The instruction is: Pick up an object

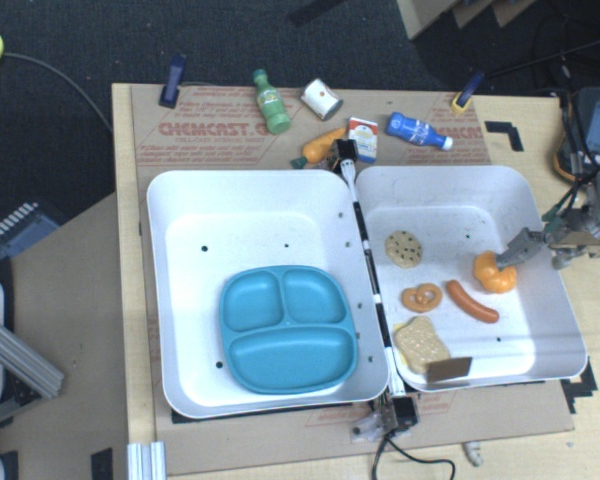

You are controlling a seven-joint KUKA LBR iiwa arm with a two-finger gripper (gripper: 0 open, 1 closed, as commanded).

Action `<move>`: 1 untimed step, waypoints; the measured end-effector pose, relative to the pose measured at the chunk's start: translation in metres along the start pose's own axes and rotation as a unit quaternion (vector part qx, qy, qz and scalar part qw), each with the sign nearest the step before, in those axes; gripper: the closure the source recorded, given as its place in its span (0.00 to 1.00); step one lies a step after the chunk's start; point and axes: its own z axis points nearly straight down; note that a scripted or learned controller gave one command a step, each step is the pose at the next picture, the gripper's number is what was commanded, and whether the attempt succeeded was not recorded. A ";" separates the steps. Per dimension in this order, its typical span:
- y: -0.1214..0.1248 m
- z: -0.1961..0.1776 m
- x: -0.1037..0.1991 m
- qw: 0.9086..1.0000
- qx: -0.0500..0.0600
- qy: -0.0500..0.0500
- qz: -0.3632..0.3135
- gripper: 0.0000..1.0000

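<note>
Starting on the left, the left bin (180, 218) is carrying one thing, a blue divided tray (287, 328) sitting toward its near side, all three wells bare. Nothing is happening over there.

Moving across the divider, the right bin (450, 193) is where the food is lying: a chocolate-chip cookie (404, 248) toward the far side, a pretzel (420, 297) nearer, a slice of bread (421, 342) at the near edge with a brown piece (447, 369) beside it, a sausage (471, 301) angled to the right of the pretzel, and an orange fruit (494, 273) just beyond it.

At the far right, the gripper (525, 248) is reaching in low and appears to be touching the orange fruit's right side. I'm not able to tell how its fingers are set from this angle, nor whether the fruit is between them.

Here's the worry: that fruit looks round and smooth, so an off-centre close is likely squirting it sideways toward the sausage. The bin wall is also close on the right, and it may be crowding the approach and forcing a shallow, glancing contact.
</note>
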 end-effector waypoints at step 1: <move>0.010 0.102 0.025 1.000 -0.004 -0.001 0.000 0.00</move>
